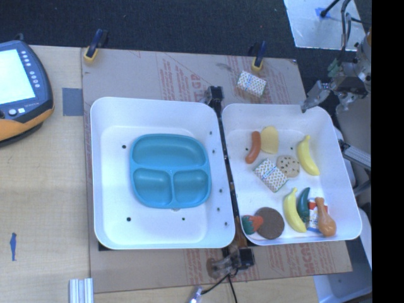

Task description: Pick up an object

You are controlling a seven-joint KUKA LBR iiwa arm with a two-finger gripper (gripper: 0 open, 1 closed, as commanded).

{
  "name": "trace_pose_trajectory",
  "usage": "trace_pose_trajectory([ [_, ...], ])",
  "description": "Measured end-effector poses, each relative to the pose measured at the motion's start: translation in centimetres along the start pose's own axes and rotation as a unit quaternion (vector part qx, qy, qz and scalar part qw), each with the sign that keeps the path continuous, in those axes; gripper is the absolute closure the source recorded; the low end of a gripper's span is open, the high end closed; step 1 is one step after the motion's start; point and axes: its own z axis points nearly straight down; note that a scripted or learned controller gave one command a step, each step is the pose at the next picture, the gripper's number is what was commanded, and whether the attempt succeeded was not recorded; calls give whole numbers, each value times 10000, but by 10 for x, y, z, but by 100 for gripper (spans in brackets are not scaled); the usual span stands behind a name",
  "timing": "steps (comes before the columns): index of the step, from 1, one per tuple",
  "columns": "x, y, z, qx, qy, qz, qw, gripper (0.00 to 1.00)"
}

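The right bin (pixel 341 169) holds several toy foods: a red sausage (pixel 253 147), a yellow piece (pixel 269 139), a banana (pixel 307 155), a speckled cookie (pixel 288 165), a patterned block (pixel 271 175), a second banana (pixel 293 210), a green piece (pixel 304 204), a drumstick (pixel 324 216), a brown disc (pixel 270 223) and a strawberry (pixel 252 223). My gripper (pixel 329 100) hangs above the bin's far right corner, open, with nothing between its fingers. It is well clear of every item.
The left bin (pixel 107 169) carries a blue divided plate (pixel 169 170). Another patterned block (pixel 251 83) lies on the cardboard behind the right bin. A control pendant (pixel 19 87) rests at the far left. Clamps (pixel 93 46) stand along the back edge.
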Motion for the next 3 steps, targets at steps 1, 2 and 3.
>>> trace_pose_trajectory([
  [1, -33, -26, 59, 11, -8, -3, 10000, 0],
  [2, -32, -45, 184, -25, -3, 2, 10000, 0],
  [3, -33, -45, 173, -22, -6, -20, 10000, 100],
])
